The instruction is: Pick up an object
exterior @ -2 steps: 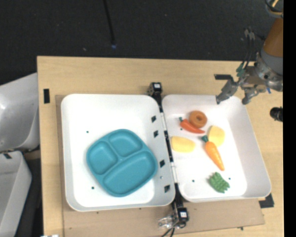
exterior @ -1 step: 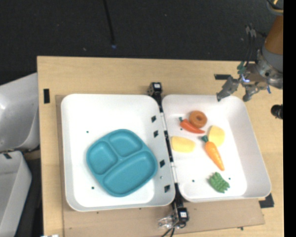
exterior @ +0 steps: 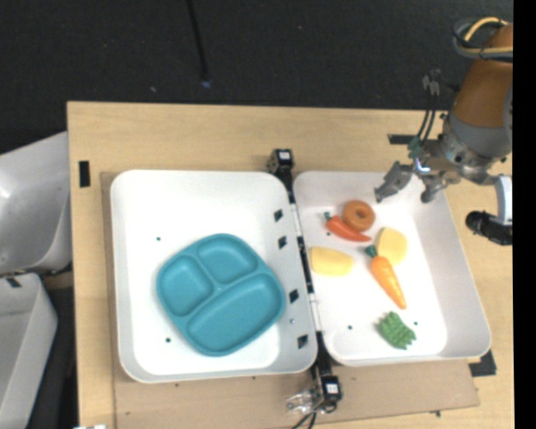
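Note:
The right bin (exterior: 456,275) holds several toy foods. An orange ring-shaped piece (exterior: 359,214) lies on a red pepper-like piece (exterior: 347,231). Beside them are a yellow lump (exterior: 392,243), another yellow piece (exterior: 331,261), an orange carrot (exterior: 388,280) and a green piece (exterior: 397,330). My gripper (exterior: 411,184) hovers over the bin's far edge, up and right of the orange ring. Its two fingers stand spread apart with nothing between them.
The left bin (exterior: 134,239) holds a blue divided plate (exterior: 219,293). A ridge with black clips (exterior: 297,239) separates the bins. The arm's orange band (exterior: 482,92) is at the far right, with a black fitting (exterior: 488,226) beside the right bin.

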{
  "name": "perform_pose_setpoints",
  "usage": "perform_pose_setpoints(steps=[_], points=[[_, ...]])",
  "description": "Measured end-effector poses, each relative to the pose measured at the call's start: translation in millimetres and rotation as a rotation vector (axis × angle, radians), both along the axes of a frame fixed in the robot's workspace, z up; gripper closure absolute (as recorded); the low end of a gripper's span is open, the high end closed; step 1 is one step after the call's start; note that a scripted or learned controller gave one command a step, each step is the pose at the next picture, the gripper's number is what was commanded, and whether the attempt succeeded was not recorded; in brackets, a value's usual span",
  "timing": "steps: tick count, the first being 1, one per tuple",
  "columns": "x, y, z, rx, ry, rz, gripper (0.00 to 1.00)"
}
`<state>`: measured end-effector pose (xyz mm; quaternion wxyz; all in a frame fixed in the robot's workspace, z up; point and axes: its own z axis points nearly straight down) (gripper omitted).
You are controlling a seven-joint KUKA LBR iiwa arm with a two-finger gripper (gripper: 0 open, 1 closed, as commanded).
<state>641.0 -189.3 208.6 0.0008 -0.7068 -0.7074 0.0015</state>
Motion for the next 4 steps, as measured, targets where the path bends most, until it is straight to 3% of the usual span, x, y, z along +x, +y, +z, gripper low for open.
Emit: perform_pose_setpoints(steps=[2, 3, 4], points=[[-6.9, 6.0, -103.0, -0.001, -0.003, -0.003, 0.00], [-7.5, 4.6, -89.5, 0.000, 0.002, -0.004, 1.00], [-5.6, 9.2, -26.3, -0.001, -0.011, 0.002, 1.00]])
